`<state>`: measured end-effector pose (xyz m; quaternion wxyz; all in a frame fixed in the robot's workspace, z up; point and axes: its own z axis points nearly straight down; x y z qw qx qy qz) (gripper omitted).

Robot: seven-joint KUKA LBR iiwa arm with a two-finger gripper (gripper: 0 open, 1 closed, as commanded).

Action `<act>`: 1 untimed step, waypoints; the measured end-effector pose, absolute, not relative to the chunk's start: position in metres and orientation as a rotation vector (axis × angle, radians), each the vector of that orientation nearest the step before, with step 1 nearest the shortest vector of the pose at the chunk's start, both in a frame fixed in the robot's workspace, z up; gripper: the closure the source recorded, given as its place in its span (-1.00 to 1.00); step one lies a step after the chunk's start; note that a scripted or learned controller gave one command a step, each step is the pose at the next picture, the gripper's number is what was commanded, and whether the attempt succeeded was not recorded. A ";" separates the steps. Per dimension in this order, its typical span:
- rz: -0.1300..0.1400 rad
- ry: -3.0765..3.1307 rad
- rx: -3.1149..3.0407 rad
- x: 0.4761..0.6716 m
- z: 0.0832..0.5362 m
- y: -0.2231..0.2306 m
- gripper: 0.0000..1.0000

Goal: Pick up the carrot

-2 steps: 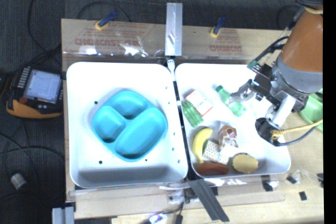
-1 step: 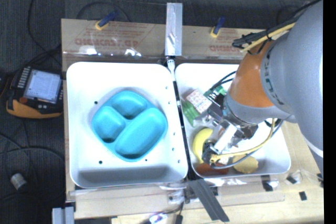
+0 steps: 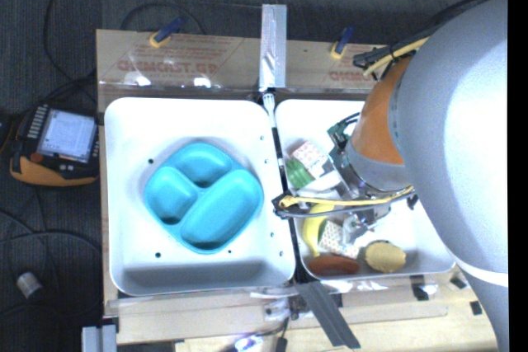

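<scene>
The hand (image 3: pixel 356 220) hangs low over the right bin (image 3: pixel 429 247), likely reaching into its clutter. I cannot tell its state. No carrot is identifiable.

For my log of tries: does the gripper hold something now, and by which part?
It cannot be told. The gripper is low over the cluttered right white bin, and the arm hides whether it grips anything.

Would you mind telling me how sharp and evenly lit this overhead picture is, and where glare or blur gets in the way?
In the camera view, lighting is fairly even; the blue tray in the left bin looks crisp. Glare streaks the clear sheet behind the bins. The arm, close to the lens, is soft and pale, and casts shade over the right bin's cluttered items.
</scene>
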<state>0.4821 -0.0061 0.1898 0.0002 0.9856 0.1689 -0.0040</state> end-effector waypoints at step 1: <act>-0.013 0.420 3.112 0.482 0.201 -0.084 -1.00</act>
